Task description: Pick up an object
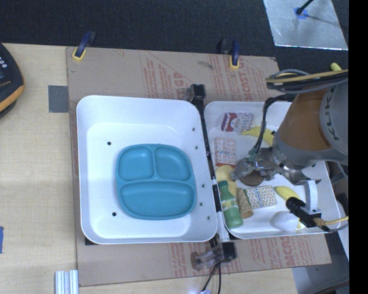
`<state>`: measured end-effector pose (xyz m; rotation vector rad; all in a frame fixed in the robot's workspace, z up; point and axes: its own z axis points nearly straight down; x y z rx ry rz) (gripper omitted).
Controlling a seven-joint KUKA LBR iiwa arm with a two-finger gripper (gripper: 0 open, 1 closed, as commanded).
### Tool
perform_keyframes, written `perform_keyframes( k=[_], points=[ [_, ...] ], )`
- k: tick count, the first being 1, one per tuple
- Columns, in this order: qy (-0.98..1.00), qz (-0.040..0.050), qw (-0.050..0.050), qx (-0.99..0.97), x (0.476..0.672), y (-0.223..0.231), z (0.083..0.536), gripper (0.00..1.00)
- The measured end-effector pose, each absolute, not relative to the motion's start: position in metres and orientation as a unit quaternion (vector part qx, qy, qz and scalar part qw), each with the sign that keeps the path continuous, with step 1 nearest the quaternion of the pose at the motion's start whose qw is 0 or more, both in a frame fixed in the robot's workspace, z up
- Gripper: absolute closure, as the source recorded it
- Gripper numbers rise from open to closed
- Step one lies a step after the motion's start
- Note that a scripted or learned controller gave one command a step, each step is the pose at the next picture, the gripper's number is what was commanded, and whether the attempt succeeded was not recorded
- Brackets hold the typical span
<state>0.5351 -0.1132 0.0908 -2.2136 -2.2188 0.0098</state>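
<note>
One fixed camera looks down at a slant on both bins (86, 164), the arm (306, 127) entering from the right.

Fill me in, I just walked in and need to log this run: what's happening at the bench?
The grey-and-orange arm reaches in from the right and has its end effector low over the cluttered right bin, among small packets, a green bottle and yellow pieces. Whether it holds anything cannot be told. The left bin holds a blue divided plate, untouched.
</note>
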Motion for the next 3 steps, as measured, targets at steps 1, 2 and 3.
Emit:
perform_keyframes(
  k=[1,2,3],
  points=[
    [-0.709,0.0023,0.002,-0.705,0.538,-0.114,0.102,1.0],
    [-0.709,0.0023,0.002,-0.705,0.538,-0.114,0.102,0.0],
    [-0.71,-0.0015,-0.003,-0.704,0.641,-0.102,0.094,0.0]
  ],
)
